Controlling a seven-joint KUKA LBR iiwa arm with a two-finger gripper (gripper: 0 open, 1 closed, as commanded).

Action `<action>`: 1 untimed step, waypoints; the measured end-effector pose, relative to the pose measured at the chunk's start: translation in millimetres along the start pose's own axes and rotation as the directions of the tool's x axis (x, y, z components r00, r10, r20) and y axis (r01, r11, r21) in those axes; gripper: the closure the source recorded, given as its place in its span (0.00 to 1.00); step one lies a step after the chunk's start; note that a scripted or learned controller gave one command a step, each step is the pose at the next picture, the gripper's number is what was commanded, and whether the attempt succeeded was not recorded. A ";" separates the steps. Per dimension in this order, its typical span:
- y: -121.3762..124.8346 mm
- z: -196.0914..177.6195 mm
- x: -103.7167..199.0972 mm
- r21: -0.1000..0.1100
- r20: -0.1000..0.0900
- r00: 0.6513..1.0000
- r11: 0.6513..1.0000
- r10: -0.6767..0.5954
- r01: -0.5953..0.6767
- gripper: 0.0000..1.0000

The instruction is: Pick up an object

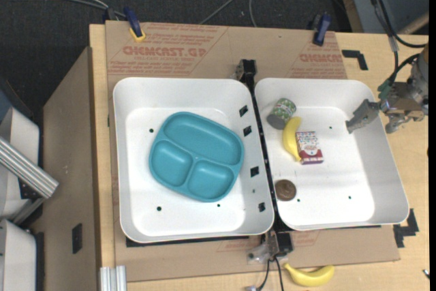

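- Banana (292,138) is lying in the right bin (381,201), toward its left side, curved and flat on the floor, so I am judging it the easiest grab.
- My gripper (371,118) is hanging over the right bin's upper right edge, well apart from the banana, nothing between my fingers; open or shut, I cannot tell from this angle.
- Small can (283,110) is sitting just above the banana, touching or nearly touching its top end.
- Red and white box (310,146) is lying just right of the banana, close enough to crowd a grasp, I am guessing.
- Brown round thing (285,189) is resting near the divider, below the banana.
- Teal divided plate (196,155) is filling the middle of the left bin (129,215), tilted in plan.
- Counting: 2 bins, 1 plate, 4 items in the right bin.
- 2nd banana (312,274) is lying outside, on the board (177,48) below the bins, so 2 bananas total.
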State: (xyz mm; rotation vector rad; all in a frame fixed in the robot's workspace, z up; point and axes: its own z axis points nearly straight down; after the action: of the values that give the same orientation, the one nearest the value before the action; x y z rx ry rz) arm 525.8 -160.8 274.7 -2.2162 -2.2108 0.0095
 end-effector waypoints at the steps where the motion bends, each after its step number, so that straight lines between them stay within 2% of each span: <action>1: 1.9 -5.4 0.4 -0.011 0.002 1.000 1.000 -0.003 0.003 0.00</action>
State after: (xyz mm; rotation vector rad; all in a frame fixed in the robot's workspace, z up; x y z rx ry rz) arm 527.8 -160.4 280.1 -2.2197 -2.2207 0.0001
